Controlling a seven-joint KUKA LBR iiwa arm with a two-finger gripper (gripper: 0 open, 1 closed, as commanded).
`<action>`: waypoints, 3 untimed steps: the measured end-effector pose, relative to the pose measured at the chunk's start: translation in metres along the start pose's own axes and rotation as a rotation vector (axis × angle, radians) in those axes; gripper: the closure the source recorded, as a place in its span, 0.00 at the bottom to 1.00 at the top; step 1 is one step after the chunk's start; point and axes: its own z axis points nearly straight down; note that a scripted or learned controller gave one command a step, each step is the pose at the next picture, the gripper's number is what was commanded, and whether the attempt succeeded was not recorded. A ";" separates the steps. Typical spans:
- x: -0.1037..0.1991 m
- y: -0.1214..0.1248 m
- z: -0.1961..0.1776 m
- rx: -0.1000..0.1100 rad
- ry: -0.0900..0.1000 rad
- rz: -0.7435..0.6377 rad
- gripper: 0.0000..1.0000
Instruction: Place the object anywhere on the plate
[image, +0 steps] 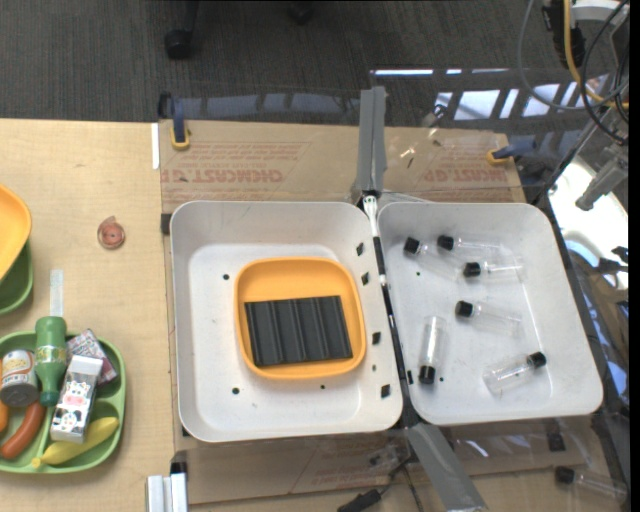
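Note:
An orange plate (298, 272) with rounded corners lies in the middle of the left white bin (200, 300). A dark grey ridged rectangular block (303, 331) lies flat on the plate and covers most of its lower half. In the right white bin (570, 330) lie several clear vials with black caps, among them one upright-looking vial (428, 350) near the divider, one (488, 314) at the centre and one (515, 372) at the lower right.
On the wooden bench to the left stand a green tray (110, 425) of toy food, a yellow bowl (10, 235) and a small pink disc (111, 233). Cardboard (260, 165) lies under the bins. Metal framing and cables (590, 60) crowd the upper right.

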 end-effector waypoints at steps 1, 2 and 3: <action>0.005 0.006 0.001 0.002 -0.001 -0.354 0.00; 0.006 0.008 0.026 0.002 -0.001 -0.486 0.00; 0.006 0.007 0.035 0.002 0.000 -0.487 0.00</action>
